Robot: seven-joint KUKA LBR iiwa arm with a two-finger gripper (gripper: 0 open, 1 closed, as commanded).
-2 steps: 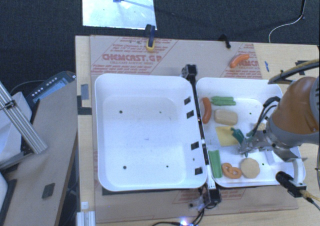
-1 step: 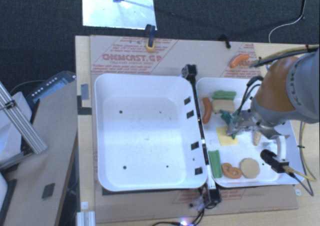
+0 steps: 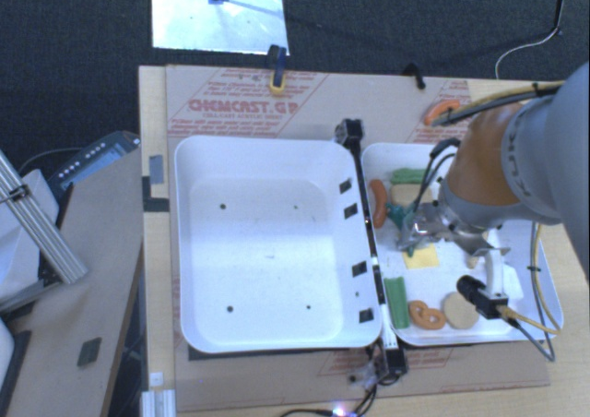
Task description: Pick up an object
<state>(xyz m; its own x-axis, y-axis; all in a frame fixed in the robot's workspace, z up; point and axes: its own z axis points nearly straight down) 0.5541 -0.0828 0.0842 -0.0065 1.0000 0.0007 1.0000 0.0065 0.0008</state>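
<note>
Jaws (image 3: 417,238) hover beside a yellow block (image 3: 423,258) in the right bin (image 3: 544,286).

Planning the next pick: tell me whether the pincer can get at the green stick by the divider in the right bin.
Probably yes. The green stick lies flat and uncovered along the right bin's left wall, with the pincer just above it in the view. The wall beside it may crowd one finger.
</note>
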